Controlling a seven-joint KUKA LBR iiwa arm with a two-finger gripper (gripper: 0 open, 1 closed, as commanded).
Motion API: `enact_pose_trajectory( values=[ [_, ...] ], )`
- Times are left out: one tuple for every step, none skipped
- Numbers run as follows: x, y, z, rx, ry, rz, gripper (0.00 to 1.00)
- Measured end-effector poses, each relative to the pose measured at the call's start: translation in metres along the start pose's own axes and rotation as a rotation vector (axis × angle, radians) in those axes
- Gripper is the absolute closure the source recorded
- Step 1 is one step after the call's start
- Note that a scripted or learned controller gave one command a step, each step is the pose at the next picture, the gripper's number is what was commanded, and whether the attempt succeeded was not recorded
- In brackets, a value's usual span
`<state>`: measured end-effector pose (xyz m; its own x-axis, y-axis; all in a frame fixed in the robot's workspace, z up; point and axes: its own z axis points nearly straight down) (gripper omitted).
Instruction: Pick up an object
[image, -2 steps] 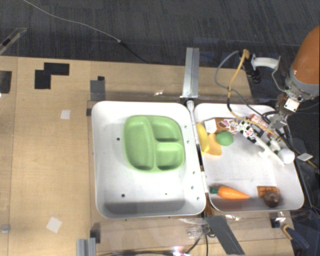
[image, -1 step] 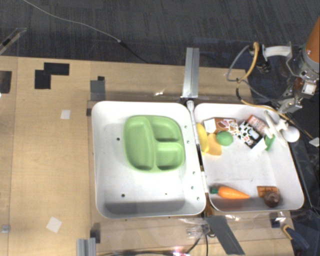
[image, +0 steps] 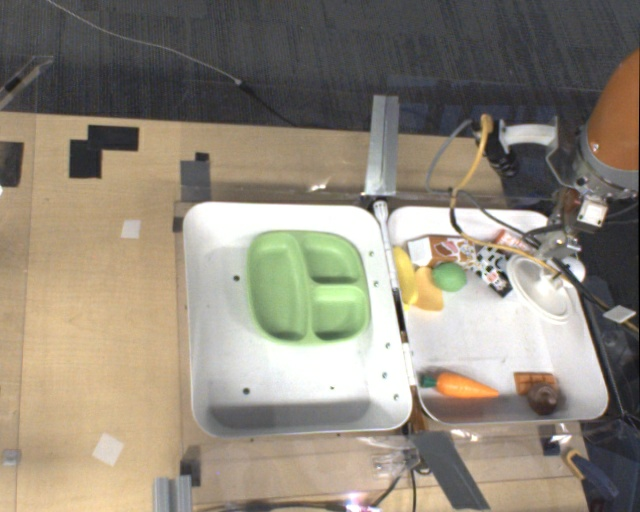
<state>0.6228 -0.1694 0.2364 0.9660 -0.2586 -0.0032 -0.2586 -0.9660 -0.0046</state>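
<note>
Two bins: left bin holds a green divided plate; right bin holds the small objects.
Gripper: over the right bin's far right corner; open or closed, cannot tell.
Nearest object: pale cup, just nearer the camera than the gripper.
Carrot: well apart, lengthwise along the near wall.

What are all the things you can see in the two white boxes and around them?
left bin: one, white, left half of the bench
divided tray: one, green, lying in the left bin
right bin: one, white, beside the left bin
carrot: one, orange, near front edge of the right bin
ball: one, green, back of the right bin
yellow piece: one, yellow, just left of the ball
brown item: one, brown, front right corner of the right bin
arm: one, grey with orange band, upper right
pincer: one, over the right bin's back right corner
</note>
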Motion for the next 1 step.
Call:
enact_pose_trajectory(
  values=[
    [0.0537,0.0218,-0.0082,-0.002,0.002,-0.063,1.0]
  ],
)
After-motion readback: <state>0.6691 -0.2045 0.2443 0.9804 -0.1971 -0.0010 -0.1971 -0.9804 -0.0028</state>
